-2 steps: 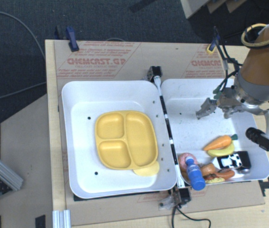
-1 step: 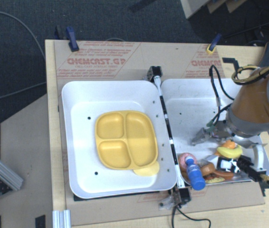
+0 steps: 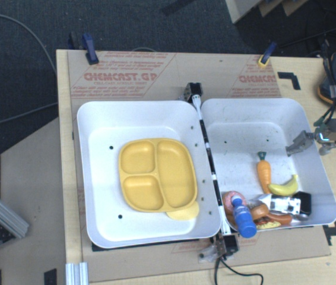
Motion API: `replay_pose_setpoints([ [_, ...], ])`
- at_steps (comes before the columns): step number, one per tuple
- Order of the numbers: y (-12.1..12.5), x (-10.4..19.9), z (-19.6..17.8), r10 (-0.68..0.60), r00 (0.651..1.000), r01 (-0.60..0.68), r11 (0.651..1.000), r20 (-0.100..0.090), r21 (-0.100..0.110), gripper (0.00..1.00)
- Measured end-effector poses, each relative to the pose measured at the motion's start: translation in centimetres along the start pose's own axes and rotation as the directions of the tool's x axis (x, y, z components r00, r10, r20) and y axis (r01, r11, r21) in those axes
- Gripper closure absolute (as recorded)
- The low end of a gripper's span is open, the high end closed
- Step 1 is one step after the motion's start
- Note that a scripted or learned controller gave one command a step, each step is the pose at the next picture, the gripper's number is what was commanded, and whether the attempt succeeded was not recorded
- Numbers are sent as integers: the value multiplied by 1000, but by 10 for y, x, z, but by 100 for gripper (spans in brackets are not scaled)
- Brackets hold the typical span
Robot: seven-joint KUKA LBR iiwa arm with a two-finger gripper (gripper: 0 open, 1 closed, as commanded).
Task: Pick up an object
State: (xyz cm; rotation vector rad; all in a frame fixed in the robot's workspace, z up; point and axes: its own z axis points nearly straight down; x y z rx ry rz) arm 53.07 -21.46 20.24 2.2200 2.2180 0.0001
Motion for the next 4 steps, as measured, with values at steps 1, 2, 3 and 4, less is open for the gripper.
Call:
replay_pose_setpoints([
  [1, -6, 34, 117, -2, 1000, 2, 1000, -2, 2, 0],
  [2, -6, 33, 107, -1, 1000, 1, 1000, -1, 0, 100],
  [3, 49, 93, 118, -3, 1000, 3, 1000, -3, 1, 100],
  [4, 56, 200, 16, -4, 1000, 4, 1000, -4, 0, 100],
])
